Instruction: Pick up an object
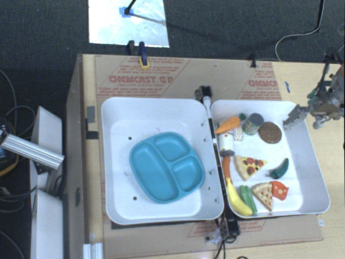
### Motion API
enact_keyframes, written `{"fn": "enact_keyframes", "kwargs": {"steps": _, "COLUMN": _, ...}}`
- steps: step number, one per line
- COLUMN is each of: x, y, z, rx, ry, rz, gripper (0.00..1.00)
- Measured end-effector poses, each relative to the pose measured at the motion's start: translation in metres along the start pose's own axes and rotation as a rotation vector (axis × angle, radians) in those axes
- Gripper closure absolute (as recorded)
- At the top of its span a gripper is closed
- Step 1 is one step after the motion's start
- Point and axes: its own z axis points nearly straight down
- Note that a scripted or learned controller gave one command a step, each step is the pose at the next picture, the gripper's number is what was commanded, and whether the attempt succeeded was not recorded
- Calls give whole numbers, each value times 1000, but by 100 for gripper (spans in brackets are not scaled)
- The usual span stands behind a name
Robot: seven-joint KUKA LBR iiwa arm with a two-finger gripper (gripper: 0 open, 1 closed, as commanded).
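The right bin [315, 171] holds several toy foods: a carrot [228, 124], a small can [252, 124], a brown round cookie [270, 133], a white cup [226, 142], a pizza slice [249, 166], a dark green pepper [280, 169], a banana [235, 196], green pods [247, 196] and a second pizza slice [268, 193]. My gripper [306, 119] hangs over the bin's upper right corner, to the right of the cookie. It is open, with its fingers spread and nothing between them.
The left bin [116, 139] carries a blue divided tray [166, 167]. A black clamp [205, 94] sits at the back where the two bins meet. Metal rails [32, 150] lie off the bench to the left.
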Motion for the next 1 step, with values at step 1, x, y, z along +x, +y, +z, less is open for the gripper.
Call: {"fn": "enact_keyframes", "kwargs": {"steps": 1, "x": 9, "y": 57, "z": 86, "rx": 2, "ry": 1, "rz": -1, "gripper": 0}}
